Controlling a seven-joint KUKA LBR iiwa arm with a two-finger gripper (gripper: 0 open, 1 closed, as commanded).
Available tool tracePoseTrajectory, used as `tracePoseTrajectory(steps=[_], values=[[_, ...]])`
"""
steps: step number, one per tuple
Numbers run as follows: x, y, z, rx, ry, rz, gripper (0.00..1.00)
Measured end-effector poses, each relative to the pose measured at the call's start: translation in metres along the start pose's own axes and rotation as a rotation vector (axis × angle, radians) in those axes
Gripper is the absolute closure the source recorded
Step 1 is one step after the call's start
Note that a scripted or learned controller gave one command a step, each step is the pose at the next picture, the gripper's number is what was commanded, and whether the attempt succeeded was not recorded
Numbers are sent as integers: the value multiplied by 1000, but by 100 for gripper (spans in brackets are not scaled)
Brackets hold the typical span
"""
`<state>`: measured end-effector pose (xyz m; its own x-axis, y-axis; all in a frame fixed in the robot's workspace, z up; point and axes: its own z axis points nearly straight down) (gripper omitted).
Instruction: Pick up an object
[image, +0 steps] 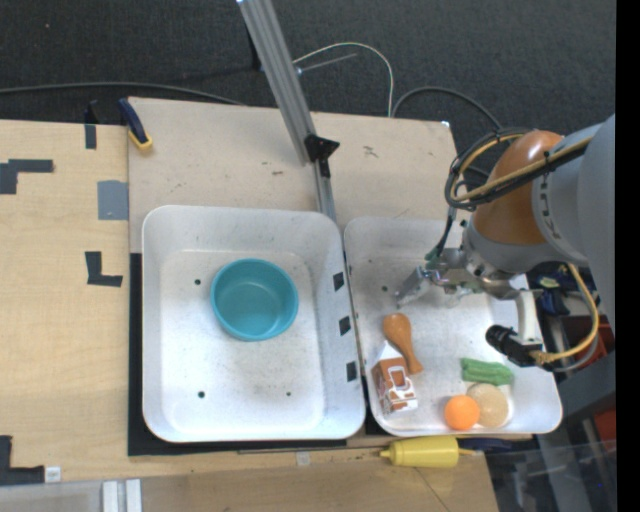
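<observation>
Left bin (160, 300): you see white walls and a white floor flecked with small dark specks; the bowl (255, 298) in it is plain teal. Right bin (375, 245): white, likewise speckled. In it you find a tan-brown drumstick (401, 338), a carton (396, 386) in orange-brown and white, an orange ball (461, 412), a pale beige round piece (491, 405), and a green vegetable (487, 372). At the lower edge of the frame lies a yellow bottle (426, 452). The tabletop (60, 300) is light wood marked with black and grey tape patches. The arm (570, 195) is grey with an orange band.
</observation>
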<state>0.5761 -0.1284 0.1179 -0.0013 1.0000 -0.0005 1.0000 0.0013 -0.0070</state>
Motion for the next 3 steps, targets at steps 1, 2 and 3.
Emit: tracePoseTrajectory(steps=[1,2,3], values=[[0,1,29,-7,-1,-1,0],[1,1,18,-7,0,-2,100],[6,1,-44,-11,0,-1,100]])
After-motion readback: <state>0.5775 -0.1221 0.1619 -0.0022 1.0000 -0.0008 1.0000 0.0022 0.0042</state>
